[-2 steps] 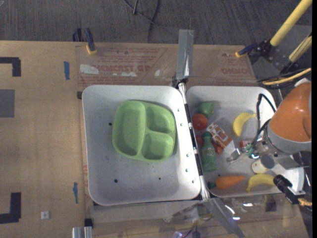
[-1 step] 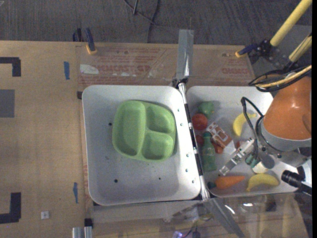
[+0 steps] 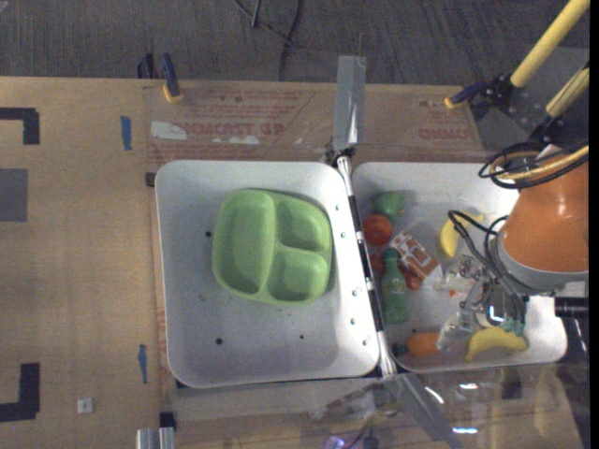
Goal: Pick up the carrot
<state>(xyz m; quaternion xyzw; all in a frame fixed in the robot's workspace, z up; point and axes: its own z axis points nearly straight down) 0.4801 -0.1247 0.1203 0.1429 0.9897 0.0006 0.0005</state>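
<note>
Carrot (image 3: 423, 344) lies on the floor of the right bin (image 3: 426, 178), low near the 6 o'clock wall, orange, small, lying flat. Claw (image 3: 465, 318) sits just beside it at about 2 o'clock from the carrot, down low in the bin; clear/shiny parts blur together, so cannot tell whether it is apart or together, and nothing is visibly held in it. Contact with the carrot cannot be told. Arm wrist with orange band (image 3: 550, 223) looms at 2 o'clock of the claw, cables looped around it.

Banana (image 3: 496, 342) lies at 4 o'clock of the claw, close, near the bin's lower wall. A second yellow piece (image 3: 451, 238) sits at 11 o'clock of the claw, partly behind a black cable. Orange-and-white packet (image 3: 413, 252) is at 10 o'clock, tilted. Green bottle (image 3: 394, 293) lies at 9 o'clock, along the divider side, with a red piece (image 3: 412, 277) just beside its upper end. Tomato (image 3: 377, 229) is further out at 10 o'clock, and a green vegetable (image 3: 391, 202) is just above it near the bin's 12 o'clock wall.

Left bin (image 3: 187, 279) is at 9 o'clock, touching the right bin along the middle. Green divided plate (image 3: 273, 246) rests in it, toward the upper centre, slightly rotated.

Counter (image 3: 75, 251) is brown, with blue tape bits and black corner marks at far 9 o'clock.
</note>
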